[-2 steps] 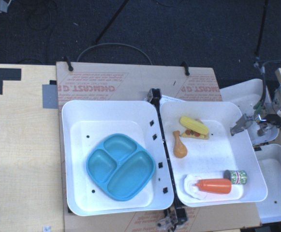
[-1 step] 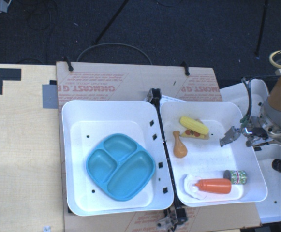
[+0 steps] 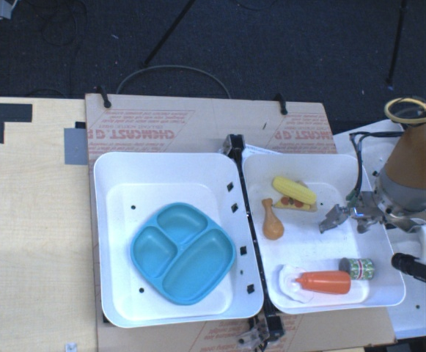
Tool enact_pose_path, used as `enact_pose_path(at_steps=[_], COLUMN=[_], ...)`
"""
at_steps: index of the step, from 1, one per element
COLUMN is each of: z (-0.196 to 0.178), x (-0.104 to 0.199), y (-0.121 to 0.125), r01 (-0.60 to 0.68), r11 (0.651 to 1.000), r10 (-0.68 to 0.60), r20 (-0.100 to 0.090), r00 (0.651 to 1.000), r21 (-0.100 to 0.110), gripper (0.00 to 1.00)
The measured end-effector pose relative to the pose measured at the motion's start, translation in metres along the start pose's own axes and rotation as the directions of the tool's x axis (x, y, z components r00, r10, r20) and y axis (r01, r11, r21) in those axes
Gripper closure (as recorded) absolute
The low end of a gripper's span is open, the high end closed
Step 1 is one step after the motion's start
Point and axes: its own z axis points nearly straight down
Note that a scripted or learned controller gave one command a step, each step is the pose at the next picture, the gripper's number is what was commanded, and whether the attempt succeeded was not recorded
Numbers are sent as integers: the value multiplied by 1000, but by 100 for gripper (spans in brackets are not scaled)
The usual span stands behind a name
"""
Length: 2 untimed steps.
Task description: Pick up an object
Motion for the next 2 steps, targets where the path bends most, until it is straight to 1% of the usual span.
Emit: enact_pose_path(at_steps=[1, 2], z=[53, 40], x=[1, 0], y=[0, 0], r01=[0, -4], r11=[1000, 1000], r10=[0, 4], r20=[1, 2], r00=[1000, 1000], r21=[-2, -5], gripper=[0, 100])
